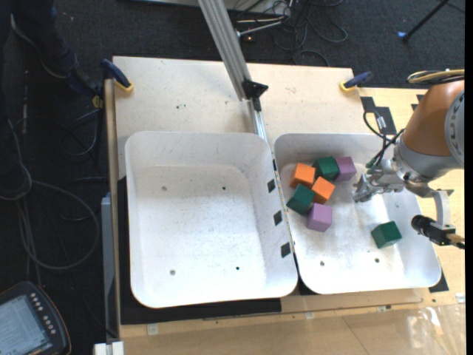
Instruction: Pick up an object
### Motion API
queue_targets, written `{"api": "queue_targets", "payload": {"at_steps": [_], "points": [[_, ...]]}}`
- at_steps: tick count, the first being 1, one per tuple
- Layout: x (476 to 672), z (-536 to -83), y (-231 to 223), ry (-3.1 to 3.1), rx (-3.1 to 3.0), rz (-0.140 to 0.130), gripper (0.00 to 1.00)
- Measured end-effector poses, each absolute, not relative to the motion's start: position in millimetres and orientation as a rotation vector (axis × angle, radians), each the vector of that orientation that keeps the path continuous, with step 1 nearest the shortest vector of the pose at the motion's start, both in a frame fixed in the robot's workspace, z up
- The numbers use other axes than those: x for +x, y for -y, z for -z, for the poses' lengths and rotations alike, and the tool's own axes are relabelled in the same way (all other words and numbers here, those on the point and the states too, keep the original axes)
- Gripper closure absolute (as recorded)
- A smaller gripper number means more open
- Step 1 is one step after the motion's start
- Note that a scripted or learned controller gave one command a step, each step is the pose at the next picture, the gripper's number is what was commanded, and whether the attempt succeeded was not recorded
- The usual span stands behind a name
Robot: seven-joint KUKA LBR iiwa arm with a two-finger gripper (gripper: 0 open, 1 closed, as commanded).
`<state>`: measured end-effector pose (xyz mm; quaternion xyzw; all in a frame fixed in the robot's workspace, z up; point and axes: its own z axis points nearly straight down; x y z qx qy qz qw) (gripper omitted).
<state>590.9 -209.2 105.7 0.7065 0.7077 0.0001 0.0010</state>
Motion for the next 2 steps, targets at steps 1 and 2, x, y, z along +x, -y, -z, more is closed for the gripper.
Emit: {"api": "queue_targets", "payload": {"at_steps": [1, 2], "points": [[601.2, -164, 204, -2.220, 2.212, -0.006, 1.00], [595.7, -213, 199, -2.220, 2.213, -0.005, 1.00]]}}
